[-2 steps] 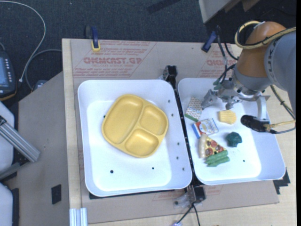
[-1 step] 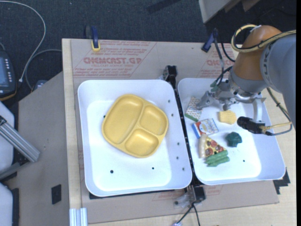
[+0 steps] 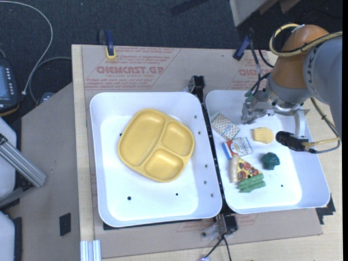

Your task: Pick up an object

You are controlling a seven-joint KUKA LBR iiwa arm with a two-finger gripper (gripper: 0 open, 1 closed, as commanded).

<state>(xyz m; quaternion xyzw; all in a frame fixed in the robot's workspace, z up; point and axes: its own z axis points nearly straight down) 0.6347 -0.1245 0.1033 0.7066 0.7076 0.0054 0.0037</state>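
Gripper (image 3: 251, 115): low over the far end of the right bin (image 3: 315, 192); whether clenched or released cannot be told.
Nearest objects: checkered packet (image 3: 224, 126) just to the image-left of it, yellow ridged chip (image 3: 263, 135) just nearer the camera.
Others: pizza slice (image 3: 243, 170), green beans (image 3: 251, 185), teal lump (image 3: 270, 160), all farther toward the near rim.
Left bin (image 3: 109, 200): holds a yellow divided plate (image 3: 156, 144), well apart from the arm.
Judgement: a short drop onto packet or chip.

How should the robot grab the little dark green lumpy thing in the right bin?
Probably from straight above, pinching the green lump across its middle. It looks small and roundish, so no side seems better than another. It sits apart from the pizza slice and green beans, with bare bin floor around it, leaving room for fingers on both sides. The gripper is further back in the bin.
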